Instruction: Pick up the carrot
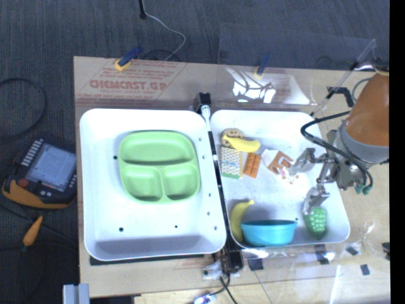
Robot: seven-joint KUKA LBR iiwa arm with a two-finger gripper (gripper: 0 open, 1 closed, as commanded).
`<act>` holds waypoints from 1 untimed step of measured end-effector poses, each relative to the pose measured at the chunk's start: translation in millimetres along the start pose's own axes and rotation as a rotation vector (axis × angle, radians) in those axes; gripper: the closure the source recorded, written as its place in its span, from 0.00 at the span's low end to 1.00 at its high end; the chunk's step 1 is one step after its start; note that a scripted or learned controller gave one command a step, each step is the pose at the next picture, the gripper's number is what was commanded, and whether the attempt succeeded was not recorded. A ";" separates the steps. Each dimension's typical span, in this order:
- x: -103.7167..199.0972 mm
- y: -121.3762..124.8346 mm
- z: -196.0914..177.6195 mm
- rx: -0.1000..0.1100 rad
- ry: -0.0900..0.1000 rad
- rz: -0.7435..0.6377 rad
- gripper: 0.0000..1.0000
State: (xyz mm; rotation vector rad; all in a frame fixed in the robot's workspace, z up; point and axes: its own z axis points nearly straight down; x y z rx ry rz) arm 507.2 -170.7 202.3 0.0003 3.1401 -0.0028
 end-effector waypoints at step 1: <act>19.5 46.9 107.5 0.000 -0.004 0.143 0.00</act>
